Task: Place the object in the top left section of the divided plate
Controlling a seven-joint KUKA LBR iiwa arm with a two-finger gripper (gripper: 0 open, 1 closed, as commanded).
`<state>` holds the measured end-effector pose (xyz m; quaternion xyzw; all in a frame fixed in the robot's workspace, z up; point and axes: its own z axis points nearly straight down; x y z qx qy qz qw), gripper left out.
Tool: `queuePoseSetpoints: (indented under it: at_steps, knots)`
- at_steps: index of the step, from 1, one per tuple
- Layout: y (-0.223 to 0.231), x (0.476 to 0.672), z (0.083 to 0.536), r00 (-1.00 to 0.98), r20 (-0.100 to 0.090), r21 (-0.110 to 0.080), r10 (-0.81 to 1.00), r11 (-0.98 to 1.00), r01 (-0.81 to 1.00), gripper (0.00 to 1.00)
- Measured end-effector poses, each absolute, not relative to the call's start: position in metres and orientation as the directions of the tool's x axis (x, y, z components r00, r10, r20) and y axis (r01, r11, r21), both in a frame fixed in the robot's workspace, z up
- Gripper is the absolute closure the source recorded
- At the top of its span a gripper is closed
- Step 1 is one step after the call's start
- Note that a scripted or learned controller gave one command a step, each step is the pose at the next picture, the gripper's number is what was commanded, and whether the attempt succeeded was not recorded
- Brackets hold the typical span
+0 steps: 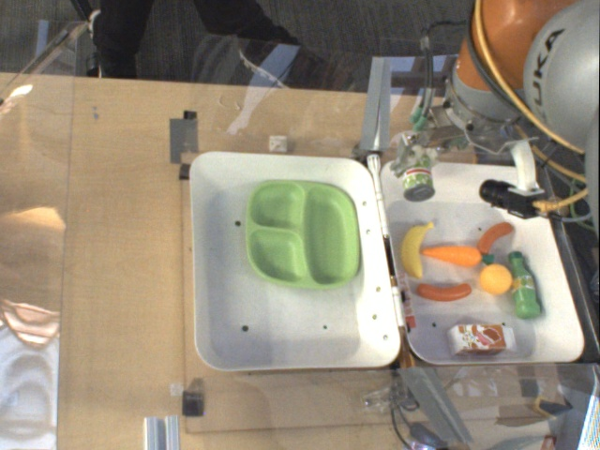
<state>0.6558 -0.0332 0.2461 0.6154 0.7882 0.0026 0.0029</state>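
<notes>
The green divided plate [305, 233] lies in the left bin [225, 336]; its top left section [277, 205] holds nothing. My gripper [416, 160] is over the far left corner of the right bin [562, 345], just right of the wall between the bins. A small can with a green label [418, 183] sits between its fingertips, and the fingers are shut on it. The can hangs about a plate's width to the right of the plate and slightly farther back.
In the right bin lie a banana [415, 247], a carrot [452, 255], two sausages [444, 292] [495, 235], an orange [496, 279], a green bottle [524, 287] and a small carton [482, 337]. The raised bin walls [386, 251] stand between can and plate.
</notes>
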Motion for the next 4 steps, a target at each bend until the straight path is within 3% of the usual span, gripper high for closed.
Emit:
queuePoseSetpoints:
  at_steps: [1,2,3,4]
  knots:
    - [0.029,0.588,0.185,-0.309,-0.001,0.004,0.951,0.309,0.951,1.00]
    - [0.098,0.585,0.186,-0.371,-0.001,0.008,0.929,0.371,0.929,1.00]
    - [0.145,0.623,0.190,-0.376,0.000,0.005,0.926,0.376,0.926,1.00]
    - [0.145,0.623,0.190,-0.376,0.000,0.005,0.927,0.376,0.927,0.00]
